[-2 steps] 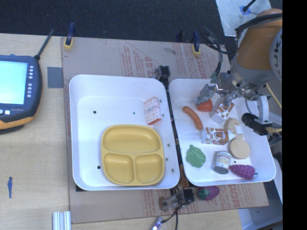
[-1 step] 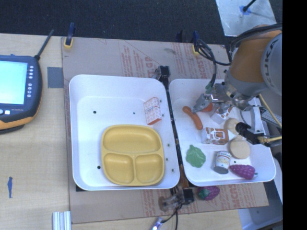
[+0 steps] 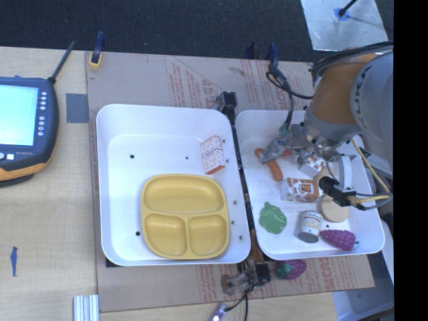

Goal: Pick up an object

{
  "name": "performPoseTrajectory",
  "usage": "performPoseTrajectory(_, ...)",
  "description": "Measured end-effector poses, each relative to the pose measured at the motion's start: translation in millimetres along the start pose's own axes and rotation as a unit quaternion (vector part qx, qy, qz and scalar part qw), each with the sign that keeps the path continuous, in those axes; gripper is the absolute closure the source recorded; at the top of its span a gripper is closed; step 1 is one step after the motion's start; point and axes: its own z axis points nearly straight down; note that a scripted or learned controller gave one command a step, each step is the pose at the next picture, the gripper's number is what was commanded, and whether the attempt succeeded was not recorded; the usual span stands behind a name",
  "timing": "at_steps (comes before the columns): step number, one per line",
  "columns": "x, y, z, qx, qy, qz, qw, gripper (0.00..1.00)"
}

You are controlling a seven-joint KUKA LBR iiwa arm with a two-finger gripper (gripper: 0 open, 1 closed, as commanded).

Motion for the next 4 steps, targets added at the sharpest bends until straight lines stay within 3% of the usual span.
performPoseTrajectory(1,-0.5,25.7,11.9,0.001,0.000,-0.001,1.0000,0.00)
performPoseTrajectory(2,9.8,26.8,13.5,0.001,0.000,-0.002,1.0000,0.00)
performPoseTrajectory(3,8.7,26.6,3.3,0.002,0.000,-0.003,1.0000,1.00)
performPoseTrajectory(4,56.4,-7.3,-86.9,0.000,0.001,-0.001,1.0000,1.00)
